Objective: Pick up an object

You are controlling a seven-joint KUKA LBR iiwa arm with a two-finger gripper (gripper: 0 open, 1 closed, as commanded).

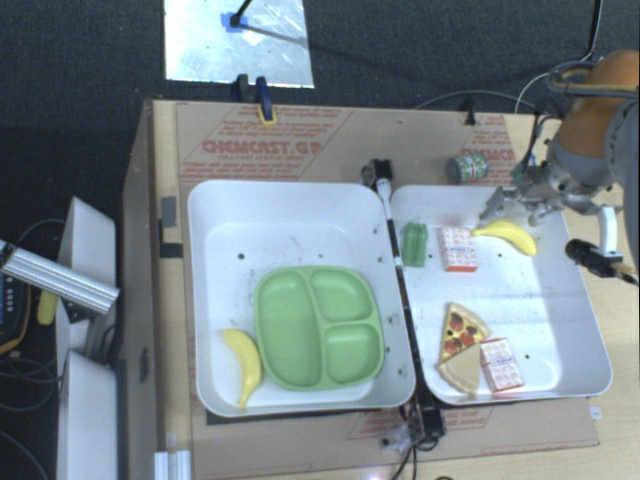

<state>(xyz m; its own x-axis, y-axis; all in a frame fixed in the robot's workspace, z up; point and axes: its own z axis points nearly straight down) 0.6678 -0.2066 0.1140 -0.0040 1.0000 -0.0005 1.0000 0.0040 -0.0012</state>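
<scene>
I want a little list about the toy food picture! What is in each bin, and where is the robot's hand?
left bin: green plate with three compartments, one banana at its left edge
right bin: green block, two red-and-white boxes, pizza slice, second banana
outside bins: small can lying on the board behind the right bin
gripper: over the right bin's back edge, just above the second banana
holding anything: cannot tell

The arm [600, 118] is cut off at the right edge.
</scene>
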